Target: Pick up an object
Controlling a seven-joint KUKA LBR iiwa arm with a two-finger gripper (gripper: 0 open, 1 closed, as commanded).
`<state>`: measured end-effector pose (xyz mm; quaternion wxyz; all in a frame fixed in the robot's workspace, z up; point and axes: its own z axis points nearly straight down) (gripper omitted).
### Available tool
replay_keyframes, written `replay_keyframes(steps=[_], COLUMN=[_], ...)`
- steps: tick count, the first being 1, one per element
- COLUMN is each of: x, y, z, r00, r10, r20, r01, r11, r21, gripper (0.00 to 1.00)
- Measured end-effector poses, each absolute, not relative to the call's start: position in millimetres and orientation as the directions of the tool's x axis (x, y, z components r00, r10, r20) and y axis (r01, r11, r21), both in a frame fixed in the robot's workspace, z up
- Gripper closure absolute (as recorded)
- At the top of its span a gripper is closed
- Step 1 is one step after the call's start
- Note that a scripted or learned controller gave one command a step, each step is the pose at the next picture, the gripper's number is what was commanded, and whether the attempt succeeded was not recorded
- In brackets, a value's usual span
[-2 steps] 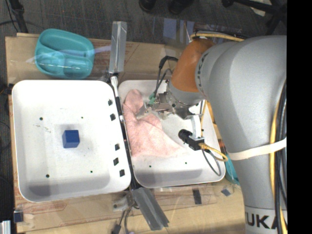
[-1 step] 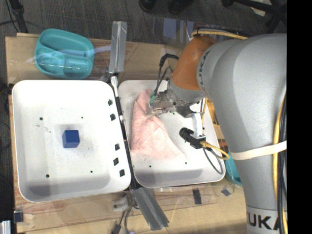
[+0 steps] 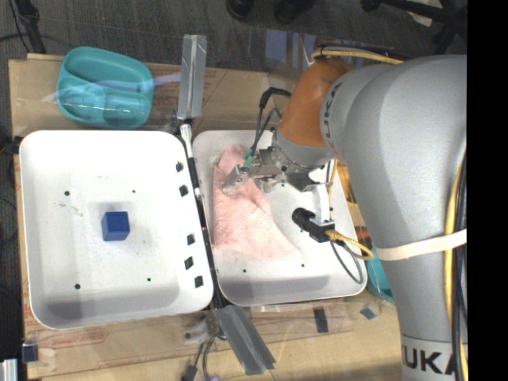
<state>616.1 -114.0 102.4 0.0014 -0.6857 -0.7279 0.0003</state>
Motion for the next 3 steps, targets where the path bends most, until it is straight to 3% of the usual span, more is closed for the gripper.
replay_keyframes(steps=[1, 3], x=[602.6, 592.4], y=[-140.4, -140.1], z=[93.3, 93.0], r00=[-0.08, -0.108], r10=[0.997, 0.994], r20=[0.001, 0.002], r01=[0.997, 0.994], r11=[0.08, 0.108], r21=[-0.001, -0.001], gripper=[0.0, 0.0])
